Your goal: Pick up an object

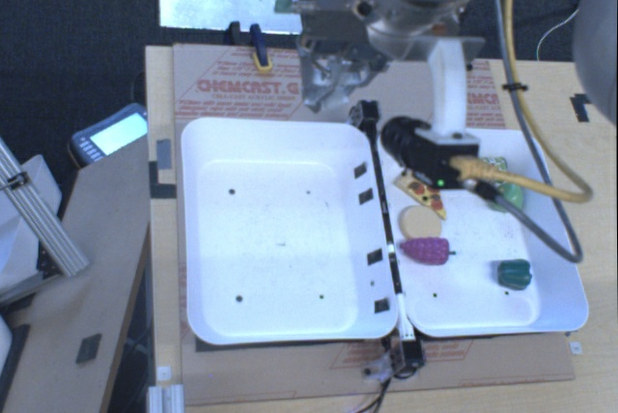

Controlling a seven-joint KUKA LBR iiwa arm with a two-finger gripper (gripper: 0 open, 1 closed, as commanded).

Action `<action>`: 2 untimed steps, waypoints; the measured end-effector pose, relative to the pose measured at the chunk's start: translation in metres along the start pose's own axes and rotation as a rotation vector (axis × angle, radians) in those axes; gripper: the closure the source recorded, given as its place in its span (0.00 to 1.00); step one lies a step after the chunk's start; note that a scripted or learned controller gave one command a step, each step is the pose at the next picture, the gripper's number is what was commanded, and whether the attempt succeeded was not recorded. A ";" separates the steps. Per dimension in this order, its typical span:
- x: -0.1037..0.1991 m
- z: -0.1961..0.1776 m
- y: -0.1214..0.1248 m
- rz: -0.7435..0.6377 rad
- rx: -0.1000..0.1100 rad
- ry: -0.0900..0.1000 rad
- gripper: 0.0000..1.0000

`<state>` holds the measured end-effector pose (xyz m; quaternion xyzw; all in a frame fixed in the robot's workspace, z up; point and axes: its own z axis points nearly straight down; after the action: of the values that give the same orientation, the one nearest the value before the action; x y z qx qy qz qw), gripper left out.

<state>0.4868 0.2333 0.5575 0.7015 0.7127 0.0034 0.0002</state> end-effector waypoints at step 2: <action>0.000 -0.011 0.000 -0.006 -0.001 0.001 1.00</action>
<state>0.4870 0.2336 0.5683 0.6994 0.7147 0.0042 0.0001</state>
